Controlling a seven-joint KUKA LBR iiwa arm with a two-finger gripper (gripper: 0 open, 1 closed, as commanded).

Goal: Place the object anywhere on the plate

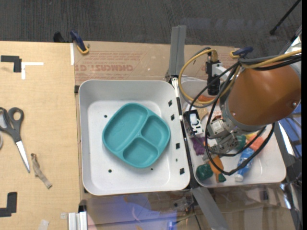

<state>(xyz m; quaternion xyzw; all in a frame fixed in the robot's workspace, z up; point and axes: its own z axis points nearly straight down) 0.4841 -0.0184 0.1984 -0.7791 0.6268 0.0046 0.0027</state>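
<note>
One teal plate (136, 135) in left bin (86, 143); arm (261, 97) over right bin (268, 176).

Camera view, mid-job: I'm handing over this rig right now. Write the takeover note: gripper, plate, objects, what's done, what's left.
Gripper: down in the right bin, over the pile of small objects; whether it holds anything cannot be told from here.
Plate: teal, three compartments, lying in the left bin, nothing on it.
Done: no object placed yet.
Left: confirm a grasp, lift, carry across the divider to the left bin, set the object anywhere on the plate.
</note>
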